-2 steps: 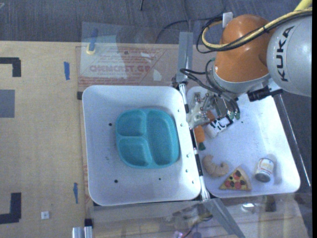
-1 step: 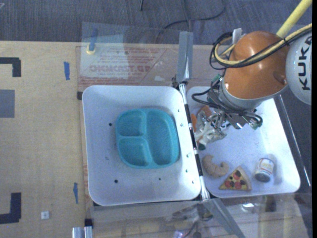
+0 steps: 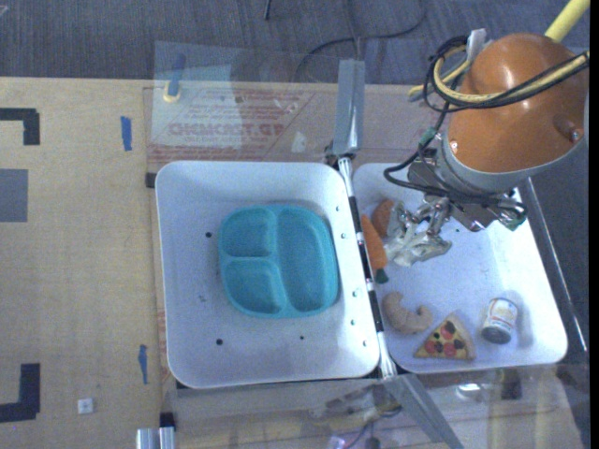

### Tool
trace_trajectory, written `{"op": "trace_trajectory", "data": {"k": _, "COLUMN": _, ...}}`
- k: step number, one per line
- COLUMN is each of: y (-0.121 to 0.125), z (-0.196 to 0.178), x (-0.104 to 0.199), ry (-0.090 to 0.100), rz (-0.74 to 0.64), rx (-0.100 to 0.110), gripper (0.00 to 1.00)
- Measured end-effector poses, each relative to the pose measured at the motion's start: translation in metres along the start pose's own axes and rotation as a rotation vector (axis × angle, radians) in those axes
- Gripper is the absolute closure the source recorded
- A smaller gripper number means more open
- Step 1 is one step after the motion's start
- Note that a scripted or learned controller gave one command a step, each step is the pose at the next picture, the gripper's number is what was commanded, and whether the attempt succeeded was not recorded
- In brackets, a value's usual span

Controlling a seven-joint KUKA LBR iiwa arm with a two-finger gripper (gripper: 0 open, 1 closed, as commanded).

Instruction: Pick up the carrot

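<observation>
a: where is the carrot (image 3: 373, 242)?

b: in the right bin (image 3: 538, 279), lying against its left wall, long axis running roughly up and down the view, green tip toward the near end. it rests on the bin floor.

a: end effector (image 3: 418, 241)?

b: over the same bin, just right of the carrot, pointing down. metal fingers are visible but tangled with glare and their own linkage; cannot tell if they are apart or together. nothing visibly between them. the arm's orange band (image 3: 518, 82) sits above it at upper right, with yellow and black cables (image 3: 447, 68) looped at its left.

a: other contents of that bin?

b: a brownish oblong piece (image 3: 383, 215) just above the carrot's far end, a curved tan pastry-like item (image 3: 407, 314) near the front, a pizza slice toy (image 3: 445, 339) just right of it, and a small can (image 3: 500, 319) at the front right, tilted.

a: left bin (image 3: 187, 251)?

b: holds a teal divided plate (image 3: 278, 259), three compartments, near the centre. the two bins touch along a shared edge on the worktop (image 3: 75, 279), which carries blue tape marks.
</observation>
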State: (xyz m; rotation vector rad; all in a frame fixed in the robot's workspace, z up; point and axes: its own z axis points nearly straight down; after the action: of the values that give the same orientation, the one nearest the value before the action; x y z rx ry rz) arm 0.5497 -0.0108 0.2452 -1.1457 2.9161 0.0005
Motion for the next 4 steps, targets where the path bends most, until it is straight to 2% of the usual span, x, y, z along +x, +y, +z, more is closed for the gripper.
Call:
{"op": "trace_trajectory", "data": {"k": 1, "y": 0.031, "z": 0.000, "x": 0.006, "ry": 0.003, "rz": -0.432, "rx": -0.004, "gripper": 1.00}}
{"op": "trace_trajectory", "data": {"k": 2, "y": -0.006, "z": 0.041, "x": -0.025, "ry": -0.001, "rz": -0.731, "rx": -0.003, "gripper": 1.00}}
{"op": "trace_trajectory", "data": {"k": 3, "y": 0.014, "z": 0.016, "x": 0.004, "ry": 0.001, "rz": -1.128, "rx": -0.007, "gripper": 1.00}}
{"op": "trace_trajectory", "data": {"k": 4, "y": -0.016, "z": 0.045, "x": -0.029, "ry": -0.002, "rz": -1.398, "rx": -0.007, "gripper": 1.00}}
